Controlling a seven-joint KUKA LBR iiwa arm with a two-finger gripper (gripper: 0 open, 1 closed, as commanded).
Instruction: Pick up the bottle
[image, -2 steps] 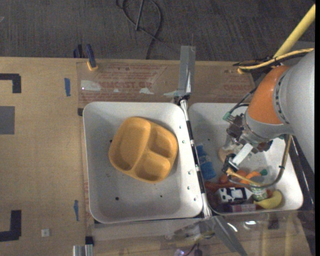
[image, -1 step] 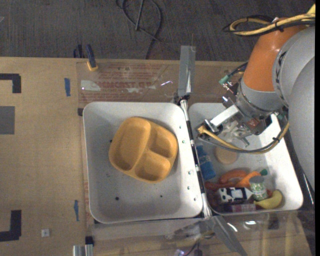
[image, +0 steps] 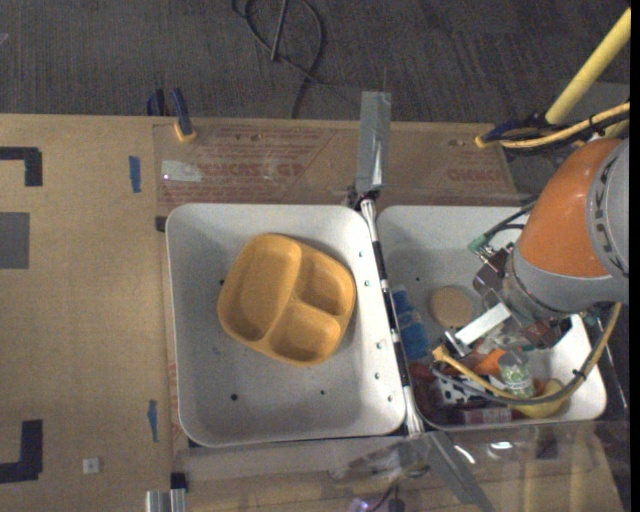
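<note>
In the right bin (image: 420, 240), a small clear bottle (image: 516, 377) with a green label lies among clutter near the front right. My gripper (image: 503, 347) hangs low over that pile, just above and to the left of the bottle, and the grey and orange wrist hides much of it. Whether anything is touching the bottle cannot be told.
Around the bottle lie a yellow banana (image: 543, 405), an orange piece (image: 487, 362), dark red and black items (image: 452, 388), a blue object (image: 404, 314) by the left wall and a tan disc (image: 452, 305). The left bin (image: 195, 330) holds a yellow divided plate (image: 287, 297).
</note>
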